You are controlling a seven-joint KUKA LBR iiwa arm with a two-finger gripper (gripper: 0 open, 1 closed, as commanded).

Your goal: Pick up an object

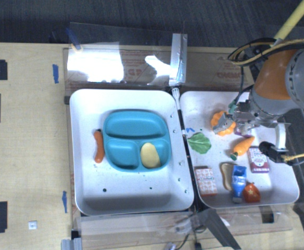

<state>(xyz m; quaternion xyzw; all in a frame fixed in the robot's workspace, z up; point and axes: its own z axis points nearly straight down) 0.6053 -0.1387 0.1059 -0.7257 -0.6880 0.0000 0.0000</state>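
Desk [22, 139] edge nearest, then left white bin [84, 191] holding blue divided tray [134, 124] with yellow egg-shaped item [150, 155] in its lower right compartment, orange sausage [98, 146] just beside tray's left. Right white bin [290, 189]: grey arm [287, 82] in from right, claw [226, 123] low over an orange piece [220, 123] at bin's upper middle, claw state cannot tell. Below: carrot [242, 146], green leaf [199, 142], red-white carton [258, 159], small box [205, 180], blue bottle [239, 178], red fruit [252, 192].

Both white bins [126, 202] are viewed from above at a slant by one fixed camera; the left bin lies left of the gripper [226, 123].
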